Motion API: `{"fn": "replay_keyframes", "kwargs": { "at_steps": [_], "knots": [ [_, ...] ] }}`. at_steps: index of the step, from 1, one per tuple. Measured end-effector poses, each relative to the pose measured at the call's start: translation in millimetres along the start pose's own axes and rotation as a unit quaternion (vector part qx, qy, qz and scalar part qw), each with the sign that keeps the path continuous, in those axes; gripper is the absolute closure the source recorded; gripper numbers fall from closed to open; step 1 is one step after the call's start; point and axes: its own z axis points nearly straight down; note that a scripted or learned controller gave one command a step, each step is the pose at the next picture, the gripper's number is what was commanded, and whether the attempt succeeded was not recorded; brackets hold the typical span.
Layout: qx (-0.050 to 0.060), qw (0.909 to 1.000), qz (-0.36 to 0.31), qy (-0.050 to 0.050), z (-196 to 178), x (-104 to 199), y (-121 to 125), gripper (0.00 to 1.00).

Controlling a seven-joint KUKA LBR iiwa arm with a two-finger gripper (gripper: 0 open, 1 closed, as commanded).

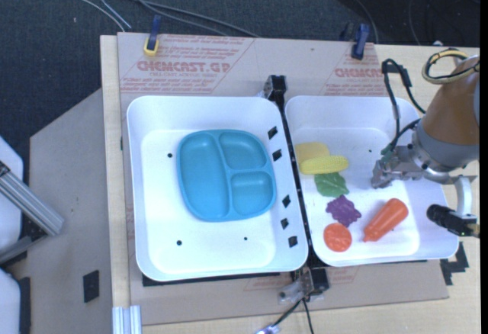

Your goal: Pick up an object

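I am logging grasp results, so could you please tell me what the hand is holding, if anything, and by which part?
Nothing is held. The hand hangs over the right bin, above the carrot.

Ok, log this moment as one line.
hand over right bin | above carrot | nothing seen held | blue tray in left bin

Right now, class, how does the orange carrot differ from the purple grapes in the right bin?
The carrot is orange, long and tapered, lying at a slant; the grapes are purple, a small lumpy cluster. The carrot lies nearer the tool. Both rest in the right bin.
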Motion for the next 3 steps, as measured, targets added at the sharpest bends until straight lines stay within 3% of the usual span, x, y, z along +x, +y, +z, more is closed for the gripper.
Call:
{"fn": "replay_keyframes", "kwargs": {
  "at_steps": [3],
  "knots": [
    [-0.003,1.0000,-0.001,-0.001,-156.3,2.9,-1.6,1.00]
  ]
}}
